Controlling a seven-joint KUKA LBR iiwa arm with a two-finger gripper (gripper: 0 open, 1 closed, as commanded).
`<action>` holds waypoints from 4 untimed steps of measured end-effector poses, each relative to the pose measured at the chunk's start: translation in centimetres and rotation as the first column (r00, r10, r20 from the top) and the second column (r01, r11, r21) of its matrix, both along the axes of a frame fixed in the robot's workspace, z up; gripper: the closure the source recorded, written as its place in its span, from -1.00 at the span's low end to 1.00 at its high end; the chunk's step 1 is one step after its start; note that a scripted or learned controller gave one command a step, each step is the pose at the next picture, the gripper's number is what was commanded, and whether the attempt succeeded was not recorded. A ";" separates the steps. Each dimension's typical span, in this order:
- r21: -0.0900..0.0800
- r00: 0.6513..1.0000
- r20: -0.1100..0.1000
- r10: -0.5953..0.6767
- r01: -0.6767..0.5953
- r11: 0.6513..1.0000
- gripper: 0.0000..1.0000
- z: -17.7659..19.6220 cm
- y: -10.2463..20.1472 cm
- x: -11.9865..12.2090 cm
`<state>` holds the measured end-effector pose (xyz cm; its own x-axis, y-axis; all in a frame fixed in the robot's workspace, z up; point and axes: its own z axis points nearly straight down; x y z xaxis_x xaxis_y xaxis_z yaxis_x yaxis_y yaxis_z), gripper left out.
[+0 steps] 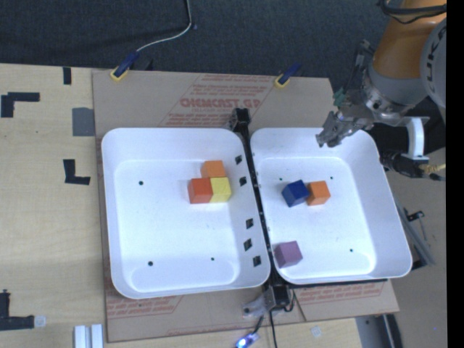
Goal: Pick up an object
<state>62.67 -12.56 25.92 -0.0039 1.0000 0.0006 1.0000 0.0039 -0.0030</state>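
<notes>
Blocks, small and cube-shaped, lie spread over two shallow white plastic bins that sit side by side on the wooden worktop (43,216). In the left white bin (123,216) three cubes huddle together near the middle: a pale orange cube (213,169) at the back, a red-orange cube (199,191) in front of it, and a yellow cube (220,189) touching the red-orange one on its right. In the right white bin (377,216) a dark blue cube (294,193) and a bright orange cube (318,192) sit touching each other near the centre, the blue one on the left, while a purple cube (288,253) rests apart from them near the front left corner, close to the wall shared with the other bin. Both bins stand on a brown cardboard sheet (210,100) printed with red lettering, held at its far edge by two blue and yellow clamps (125,65). The grey arm with its orange band (406,38) reaches in from the right, and its tool (330,138) hangs over the far rim of the right bin, well apart from every cube, with nothing seen between its fingers; whether the fingers are spread or closed I cannot tell at this angle. A thin white cable (185,13) trails across the dark floor behind the worktop.
</notes>
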 end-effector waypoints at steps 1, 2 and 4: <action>-0.003 1.000 0.013 0.000 0.000 1.000 1.00 8.3 -0.6 4.4; 0.003 1.000 -0.008 0.003 -0.003 1.000 1.00 0.7 7.4 1.0; 0.000 1.000 -0.002 -0.002 0.002 1.000 1.00 0.9 9.7 -3.0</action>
<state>59.63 -2.85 26.83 -0.0024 1.0000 0.0004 1.0000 0.0024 -0.0046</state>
